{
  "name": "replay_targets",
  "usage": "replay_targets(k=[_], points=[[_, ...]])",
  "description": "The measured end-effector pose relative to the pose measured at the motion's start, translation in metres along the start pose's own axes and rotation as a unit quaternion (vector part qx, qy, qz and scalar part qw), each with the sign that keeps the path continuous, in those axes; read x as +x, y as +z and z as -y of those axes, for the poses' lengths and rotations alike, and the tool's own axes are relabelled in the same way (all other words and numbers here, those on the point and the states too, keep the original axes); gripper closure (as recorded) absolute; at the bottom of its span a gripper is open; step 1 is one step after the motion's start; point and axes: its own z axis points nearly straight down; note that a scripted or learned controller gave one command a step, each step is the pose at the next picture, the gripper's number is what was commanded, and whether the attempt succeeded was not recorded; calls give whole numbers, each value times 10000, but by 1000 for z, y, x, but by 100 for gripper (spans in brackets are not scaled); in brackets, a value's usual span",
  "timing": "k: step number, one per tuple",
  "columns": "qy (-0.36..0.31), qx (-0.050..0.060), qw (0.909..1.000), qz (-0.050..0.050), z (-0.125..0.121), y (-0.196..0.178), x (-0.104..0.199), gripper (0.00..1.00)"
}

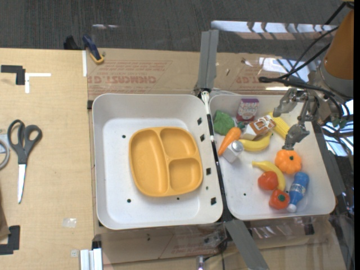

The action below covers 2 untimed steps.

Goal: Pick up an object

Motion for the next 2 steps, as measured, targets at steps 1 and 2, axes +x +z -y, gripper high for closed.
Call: replay_targets(k=[1, 2], points=[[-187, -2, 9998, -10, 34, 151, 30, 0], [919, -1, 9958, -28, -8, 173, -7, 0]])
